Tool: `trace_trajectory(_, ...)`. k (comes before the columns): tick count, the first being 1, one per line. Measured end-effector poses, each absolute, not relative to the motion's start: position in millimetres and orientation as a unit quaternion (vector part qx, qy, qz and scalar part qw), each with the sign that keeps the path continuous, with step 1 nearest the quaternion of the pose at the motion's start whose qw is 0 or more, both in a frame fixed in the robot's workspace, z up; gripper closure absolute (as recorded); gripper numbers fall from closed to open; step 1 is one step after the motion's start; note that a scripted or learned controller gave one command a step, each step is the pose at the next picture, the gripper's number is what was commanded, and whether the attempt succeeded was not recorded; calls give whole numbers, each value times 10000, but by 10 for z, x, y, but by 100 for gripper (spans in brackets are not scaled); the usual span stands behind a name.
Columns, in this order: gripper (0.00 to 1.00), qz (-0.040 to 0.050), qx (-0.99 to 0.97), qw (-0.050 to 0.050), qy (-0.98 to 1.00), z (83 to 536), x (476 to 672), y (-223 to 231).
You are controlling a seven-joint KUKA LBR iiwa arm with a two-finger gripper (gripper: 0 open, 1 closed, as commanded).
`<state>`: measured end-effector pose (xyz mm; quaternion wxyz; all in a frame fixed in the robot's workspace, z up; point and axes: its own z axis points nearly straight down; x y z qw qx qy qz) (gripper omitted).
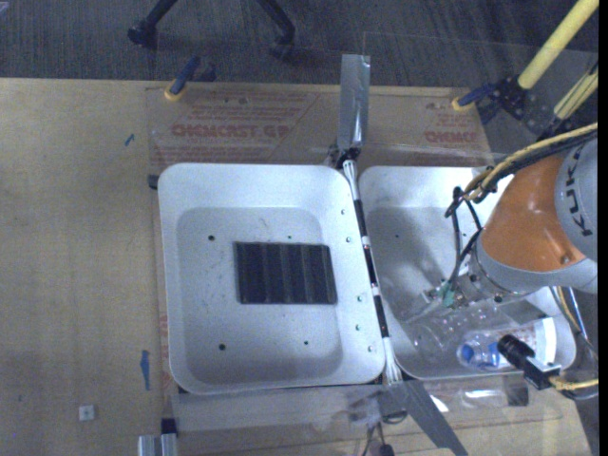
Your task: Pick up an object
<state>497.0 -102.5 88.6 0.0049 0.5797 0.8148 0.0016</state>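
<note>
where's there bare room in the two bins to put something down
The left bin has bare floor all around the dark slatted panel, widest between the panel and the bin's left wall. In the right bin, the upper left part is bare. Its lower right is crowded: the arm, the gripper and a clear plastic bottle.

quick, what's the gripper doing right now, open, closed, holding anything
Gripper: low in the right bin; open or closed cannot be told.
</note>
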Motion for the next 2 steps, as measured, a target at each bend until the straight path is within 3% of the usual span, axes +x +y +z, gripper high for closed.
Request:
trace_trajectory(1,0,17,5797,49,8148,886,4970,-1025)
trace_trajectory(2,0,43,6070,45,7947,888,4840,-1146)
